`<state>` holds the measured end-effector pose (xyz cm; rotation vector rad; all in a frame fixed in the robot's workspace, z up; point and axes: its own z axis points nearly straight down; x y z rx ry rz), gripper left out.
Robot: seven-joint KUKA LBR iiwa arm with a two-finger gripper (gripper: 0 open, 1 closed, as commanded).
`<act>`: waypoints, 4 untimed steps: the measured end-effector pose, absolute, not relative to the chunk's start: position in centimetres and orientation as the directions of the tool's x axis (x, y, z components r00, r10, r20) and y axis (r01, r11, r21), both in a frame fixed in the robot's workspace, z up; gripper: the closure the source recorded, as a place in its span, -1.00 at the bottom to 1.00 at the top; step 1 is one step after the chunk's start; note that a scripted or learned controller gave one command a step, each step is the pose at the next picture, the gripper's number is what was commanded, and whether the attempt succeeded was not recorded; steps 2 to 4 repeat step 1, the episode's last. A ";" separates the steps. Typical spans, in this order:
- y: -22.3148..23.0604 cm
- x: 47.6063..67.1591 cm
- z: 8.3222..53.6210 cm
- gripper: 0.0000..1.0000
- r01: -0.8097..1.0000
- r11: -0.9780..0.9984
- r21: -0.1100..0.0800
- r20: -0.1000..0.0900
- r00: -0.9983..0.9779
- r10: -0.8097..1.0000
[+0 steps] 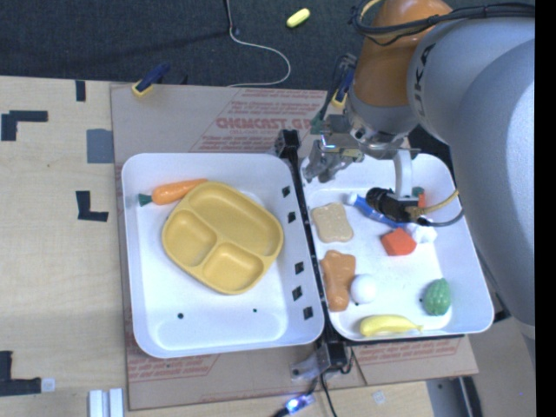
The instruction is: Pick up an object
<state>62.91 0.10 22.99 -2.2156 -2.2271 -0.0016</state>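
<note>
The claw (320, 168) hangs over the back left corner of the right bin (460, 320), right by the divider between the two bins. Whether it is open or closed, I cannot tell from this angle, and nothing shows in its grasp.

Nearest to it, just in front, lies a tan bread slice (332, 222). Beside that, a blue piece (362, 203), partly hidden, then a red block (399, 242). Further forward, an orange-brown piece (338, 278) touches a white ball (363, 289), with a banana (388, 325) at the front wall and a green lump (437, 297) near the front right corner. That is seven things in this bin, one of each.

Across the divider, the left bin (139, 320) holds two things: one yellow tray (223, 236) with three compartments, nothing in any of them, and one carrot (178, 191) just beside the tray's back rim.
</note>
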 end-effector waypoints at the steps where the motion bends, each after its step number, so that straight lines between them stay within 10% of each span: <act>1: -1.5 61.5 22.0 1.00 1.000 0.000 -0.003 -0.002 0.000 1.000; 4: -1.5 61.5 22.0 1.00 1.000 0.000 -0.003 -0.002 0.000 1.000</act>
